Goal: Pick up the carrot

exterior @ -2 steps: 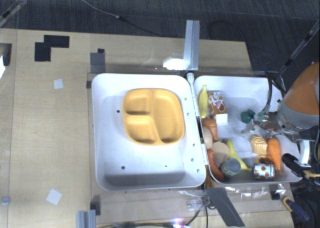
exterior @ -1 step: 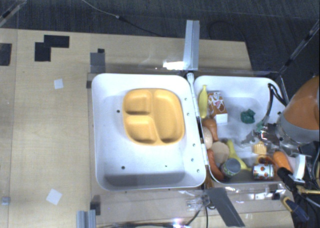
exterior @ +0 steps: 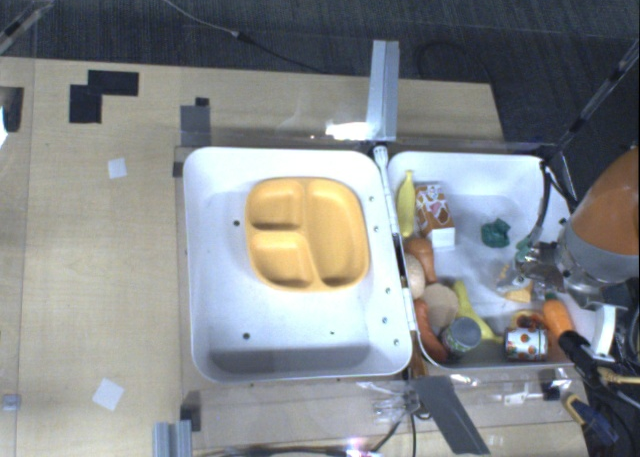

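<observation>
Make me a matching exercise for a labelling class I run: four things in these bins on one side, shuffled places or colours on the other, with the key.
Things:
1. sectioned plate
2. carrot
3. small dark green item
4. banana

Descriptions:
A. orange, near the gripper, at the right bin's right side
B. yellow, in the middle of the left bin
C. long and yellow, against the right bin's left wall
D. out on the right bin's open floor

Pairs: 1-B, 2-A, 3-D, 4-C
</observation>
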